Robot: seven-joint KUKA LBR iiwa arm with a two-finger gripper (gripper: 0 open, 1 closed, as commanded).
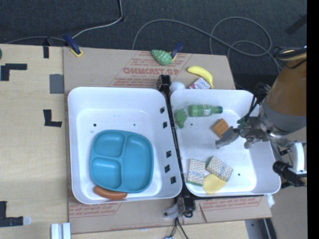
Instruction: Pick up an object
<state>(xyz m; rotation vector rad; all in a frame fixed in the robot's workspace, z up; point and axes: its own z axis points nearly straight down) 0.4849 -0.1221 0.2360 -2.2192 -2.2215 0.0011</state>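
nothing is lifted yet: the pincer [234,136] hangs low in the right bin [259,183], fingers spread and empty, just beside the small brown block [219,127]. the closing and lifting remain.

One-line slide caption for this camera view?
Grey two-finger gripper hovers open over right white bin, beside brown square cracker; blue divided plate in left bin.

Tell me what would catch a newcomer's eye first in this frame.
The blue divided plate in the left bin, with an orange sausage at its near edge. Next, the grey arm's gripper over the right bin, beside a brown cracker and below a green bottle.
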